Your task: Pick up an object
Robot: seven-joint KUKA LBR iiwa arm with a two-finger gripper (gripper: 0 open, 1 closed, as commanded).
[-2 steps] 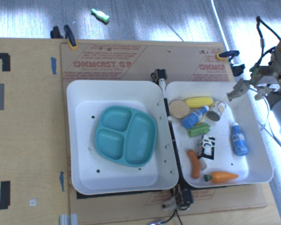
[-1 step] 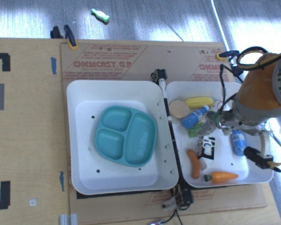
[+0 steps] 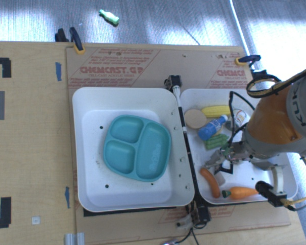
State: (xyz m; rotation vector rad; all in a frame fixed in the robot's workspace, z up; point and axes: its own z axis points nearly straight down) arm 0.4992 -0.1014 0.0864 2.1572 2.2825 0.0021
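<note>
Robotics lab: clamped bench board [image 3: 143, 68], toy-filled white bins [image 3: 86, 152].

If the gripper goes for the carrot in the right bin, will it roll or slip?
The carrot looks rounded and tapered, so it may roll or squirt out of a pinch. Its glossy look suggests light, stiff plastic. It lies against the bin's near wall, which could crowd the fingers.

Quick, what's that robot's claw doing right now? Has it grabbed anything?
End effector: low in the right bin, beside the hot dog; cannot be told whether open, closed, or holding anything.
</note>
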